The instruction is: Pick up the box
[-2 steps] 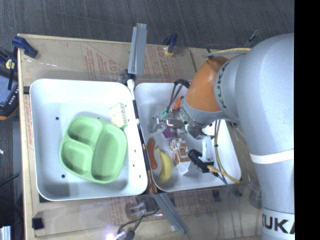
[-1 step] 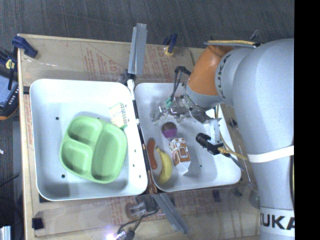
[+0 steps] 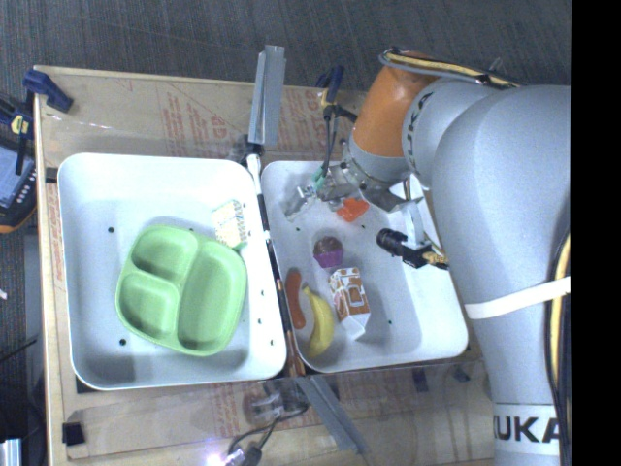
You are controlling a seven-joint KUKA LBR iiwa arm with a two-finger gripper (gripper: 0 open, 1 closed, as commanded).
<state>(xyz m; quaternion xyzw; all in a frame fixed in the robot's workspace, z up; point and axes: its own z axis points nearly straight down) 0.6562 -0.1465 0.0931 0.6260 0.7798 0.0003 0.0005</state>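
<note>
Left bin [image 3: 87, 260]: holds a green divided tray [image 3: 181, 291], lying flat toward the near side, three compartments facing up. A small box [image 3: 231, 223] with pale green and white print rests just past the tray's far right corner, against the bin's right wall, touching or almost touching the tray rim. Nothing grips it.

Right bin [image 3: 437, 323]: along the left wall, a reddish sausage-shaped item [image 3: 294, 293] lies beside a yellow banana [image 3: 320, 322]; the two touch or nearly touch. Right of the banana, a printed snack packet [image 3: 350, 297], brown and white, lies tilted. Just beyond the packet sits a small dark purple object [image 3: 328, 251]. A small orange piece [image 3: 354, 209] lies under the wrist area, partly hidden.

Arm [image 3: 485, 212] enters from the right, orange band over the far side of the right bin. Gripper [image 3: 303, 198] is low in the far left corner of the right bin, well apart from the box, with the bin wall between them. Finger state: cannot tell, blurred and small. A black fitting with a yellow tag [image 3: 408, 247] juts from the arm over the bin.
</note>
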